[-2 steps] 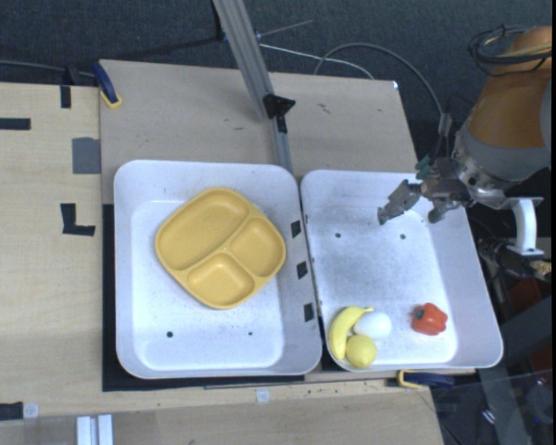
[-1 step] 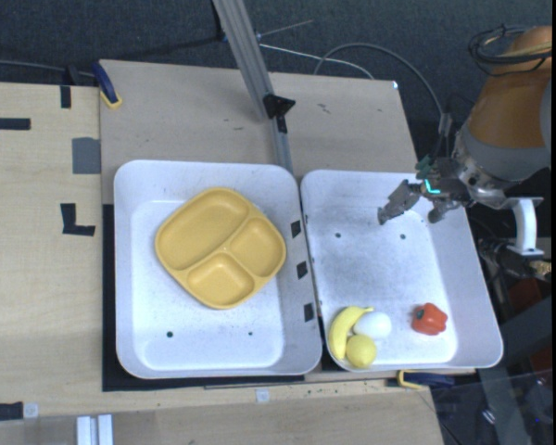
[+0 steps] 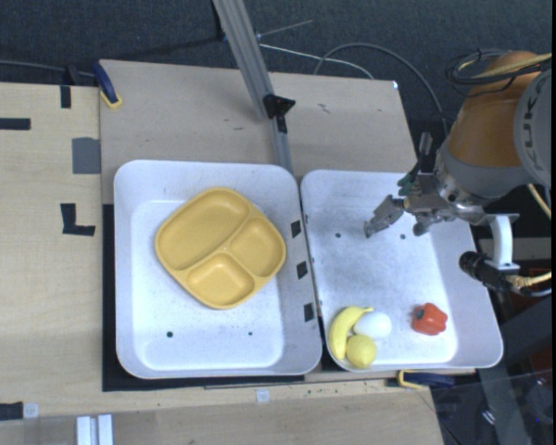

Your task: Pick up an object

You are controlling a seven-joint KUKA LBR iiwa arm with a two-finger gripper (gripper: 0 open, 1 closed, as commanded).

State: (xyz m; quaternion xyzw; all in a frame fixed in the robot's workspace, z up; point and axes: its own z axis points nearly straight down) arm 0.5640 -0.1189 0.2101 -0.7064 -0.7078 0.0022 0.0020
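Observation:
My gripper (image 3: 400, 222) hangs over the upper middle of the right bin (image 3: 352, 202), fingers spread open with nothing between them. A yellow banana (image 3: 344, 326), a white egg-like ball (image 3: 375, 324) and a yellow lemon (image 3: 360, 349) huddle together at the bin's near left corner. A small red pepper (image 3: 430, 319) lies at the near right, below the gripper and apart from it.
The left bin (image 3: 139, 248) holds a yellow divided plate (image 3: 221, 246). A grey pole (image 3: 250, 54) slants down to the bins' shared back edge. The arm's orange-and-grey body (image 3: 496, 137) looms over the right bin's far right corner.

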